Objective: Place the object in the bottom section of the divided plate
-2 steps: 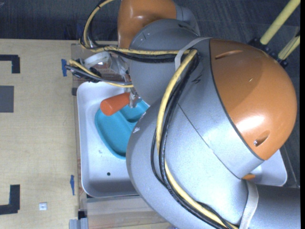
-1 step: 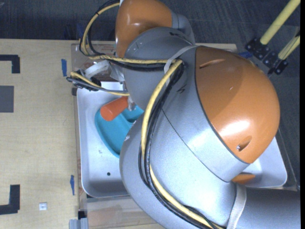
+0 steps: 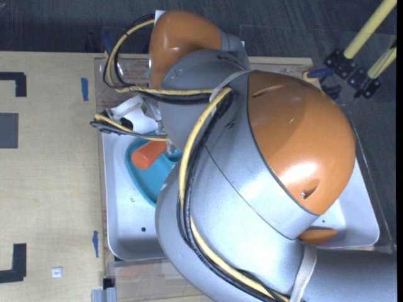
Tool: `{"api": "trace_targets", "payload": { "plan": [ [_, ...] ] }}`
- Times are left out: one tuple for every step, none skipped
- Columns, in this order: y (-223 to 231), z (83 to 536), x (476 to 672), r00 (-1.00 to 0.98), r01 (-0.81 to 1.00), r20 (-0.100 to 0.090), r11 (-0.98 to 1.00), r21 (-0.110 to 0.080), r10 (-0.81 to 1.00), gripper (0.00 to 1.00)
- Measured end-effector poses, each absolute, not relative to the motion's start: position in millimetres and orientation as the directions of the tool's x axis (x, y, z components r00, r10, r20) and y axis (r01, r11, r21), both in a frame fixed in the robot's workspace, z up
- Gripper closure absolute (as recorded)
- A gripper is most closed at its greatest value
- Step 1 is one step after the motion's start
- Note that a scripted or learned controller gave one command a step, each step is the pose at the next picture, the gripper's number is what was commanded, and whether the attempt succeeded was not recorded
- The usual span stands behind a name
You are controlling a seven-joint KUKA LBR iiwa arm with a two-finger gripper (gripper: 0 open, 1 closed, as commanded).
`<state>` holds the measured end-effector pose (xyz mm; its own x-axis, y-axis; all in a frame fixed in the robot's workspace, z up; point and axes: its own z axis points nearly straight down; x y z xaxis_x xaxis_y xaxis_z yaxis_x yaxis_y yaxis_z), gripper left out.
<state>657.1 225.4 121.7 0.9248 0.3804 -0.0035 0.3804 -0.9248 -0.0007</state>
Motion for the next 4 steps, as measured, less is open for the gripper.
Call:
{"api": "trace_targets", "payload": {
  "plan": [
    [225,208,660.8,0.942,0.337,0.008,-0.942,-0.001,0.337,1.0],
    [225,150,656.3,0.912,0.411,-0.009,-0.912,-0.001,0.411,1.0],
    [190,167,630.4,0.955,0.297,-0.004,-0.955,-0.002,0.297,1.0],
    [190,166,630.2,0.955,0.298,-0.005,-0.955,-0.002,0.298,0.0]
  ]
}}
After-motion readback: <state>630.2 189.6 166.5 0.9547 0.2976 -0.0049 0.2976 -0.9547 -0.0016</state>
